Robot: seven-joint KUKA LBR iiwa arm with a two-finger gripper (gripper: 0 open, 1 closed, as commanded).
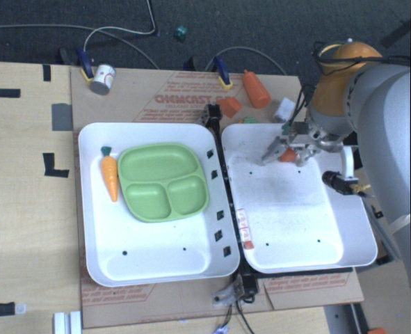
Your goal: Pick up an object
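My gripper point(286, 153) hangs low over the far part of the right bin point(295, 207), its grey fingers spread to either side of a small red-orange object point(288, 156). Whether the fingers touch that object I cannot tell. In the left bin point(94, 207) a toy carrot point(109, 176) lies beside a green divided plate point(163, 181). The grey arm with its orange band point(341, 75) comes in from the right.
Outside the bins, on the cardboard behind them, lie an orange cylinder point(256, 89), a small orange block point(230, 106), a white scrap point(286, 108) and a small can point(103, 78). Clips and cables run along the back edge.
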